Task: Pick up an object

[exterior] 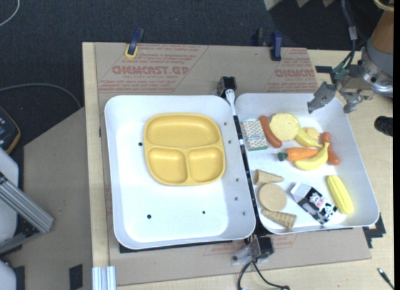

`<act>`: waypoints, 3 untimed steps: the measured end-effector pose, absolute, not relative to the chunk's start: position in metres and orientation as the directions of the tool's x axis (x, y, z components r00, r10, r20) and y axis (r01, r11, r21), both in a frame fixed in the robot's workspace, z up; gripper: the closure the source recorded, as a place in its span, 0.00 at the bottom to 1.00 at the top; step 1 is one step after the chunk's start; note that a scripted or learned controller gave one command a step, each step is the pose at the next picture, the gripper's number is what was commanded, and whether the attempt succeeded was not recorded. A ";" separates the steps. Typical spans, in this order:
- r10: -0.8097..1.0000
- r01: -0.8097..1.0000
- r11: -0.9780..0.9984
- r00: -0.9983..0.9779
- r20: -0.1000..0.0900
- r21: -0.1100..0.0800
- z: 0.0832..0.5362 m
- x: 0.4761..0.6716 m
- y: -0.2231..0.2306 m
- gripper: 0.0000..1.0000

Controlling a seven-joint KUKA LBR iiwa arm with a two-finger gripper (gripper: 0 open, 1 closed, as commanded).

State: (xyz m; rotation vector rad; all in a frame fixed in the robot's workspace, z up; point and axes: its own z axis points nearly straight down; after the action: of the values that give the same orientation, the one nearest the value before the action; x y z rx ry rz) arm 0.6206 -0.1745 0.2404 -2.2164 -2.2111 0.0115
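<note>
The right bin [362, 176] holds several toy foods: a red sausage [270, 131], a round yellow slice [284, 125], a banana [314, 159], a carrot [301, 154], a corn cob [339, 194], a checked wafer [253, 134], two cones [267, 176] [279, 218], a round biscuit [272, 197] and a black-and-white carton [314, 202]. My gripper [333, 100] hangs over the bin's far right corner, above and to the right of the yellow slice. Its two fingers [318, 99] are spread open with nothing between them.
The left bin [125, 207] holds a yellow divided plate [184, 148]. A raised rim [240, 157] separates the two bins. Clamps [132, 44] [275, 45] stand at the board's far edge. The arm [378, 64] reaches in from the upper right.
</note>
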 end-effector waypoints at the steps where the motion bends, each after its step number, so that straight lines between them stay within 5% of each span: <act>1: 1.000 1.000 0.000 0.000 0.000 0.001 0.249 0.623 -0.174 0.00; 3: 1.000 1.000 0.000 0.000 0.002 -0.006 0.136 0.614 -0.165 0.00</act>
State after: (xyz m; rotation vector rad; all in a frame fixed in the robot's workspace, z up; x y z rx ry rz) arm 0.6136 -0.1647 0.1357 -2.2171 -2.2173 0.0046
